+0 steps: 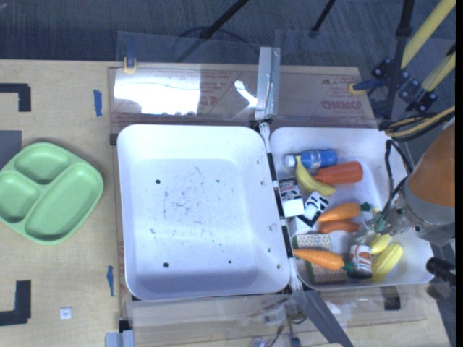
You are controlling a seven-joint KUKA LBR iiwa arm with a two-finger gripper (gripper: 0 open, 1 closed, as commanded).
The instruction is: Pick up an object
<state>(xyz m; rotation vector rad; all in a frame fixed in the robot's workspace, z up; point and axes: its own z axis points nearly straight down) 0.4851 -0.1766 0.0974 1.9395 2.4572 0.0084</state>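
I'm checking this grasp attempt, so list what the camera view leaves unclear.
- Gripper: small and blurred in the camera view; its state is unreadable.
- Arm: cut off by the right edge.
- Small can: label too small to read.
- Black-and-white packets: partly hidden beneath the banana and carrots; print illegible.

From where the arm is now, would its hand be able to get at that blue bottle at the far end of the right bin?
Probably yes. The blue plastic bottle lies on top at the far end of the right white bin, nothing covering it. A yellow banana and an orange bottle crowd its near side.
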